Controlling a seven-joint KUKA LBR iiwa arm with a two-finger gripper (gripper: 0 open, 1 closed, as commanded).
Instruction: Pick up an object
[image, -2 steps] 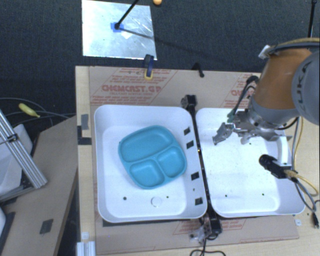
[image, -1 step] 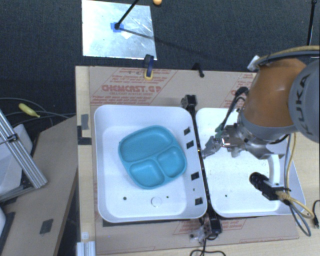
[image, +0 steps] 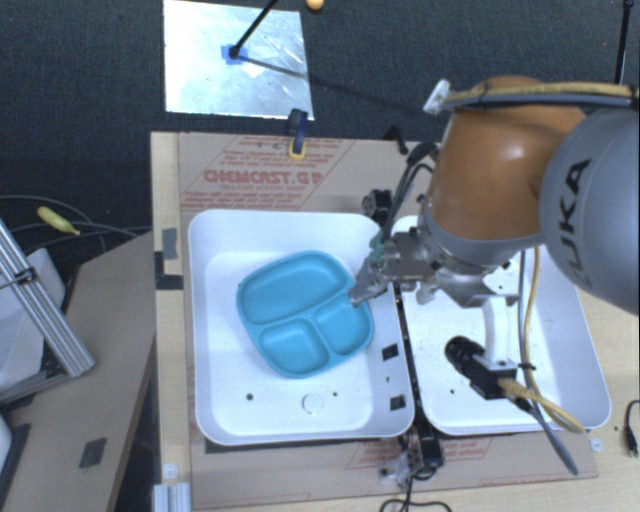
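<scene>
A light blue divided plate with three compartments lies tilted in the middle of the left bin. My gripper hangs low at the plate's right rim, close to the wall between the two bins. From this angle it seems to touch or just overlap the rim. The grey and orange wrist above it hides the far part of the right bin.
Both bins rest on a cardboard sheet. A shiny foil sheet lies beyond it, with a small blue and yellow clip at the cardboard's far edge. An aluminium frame stands at the left.
</scene>
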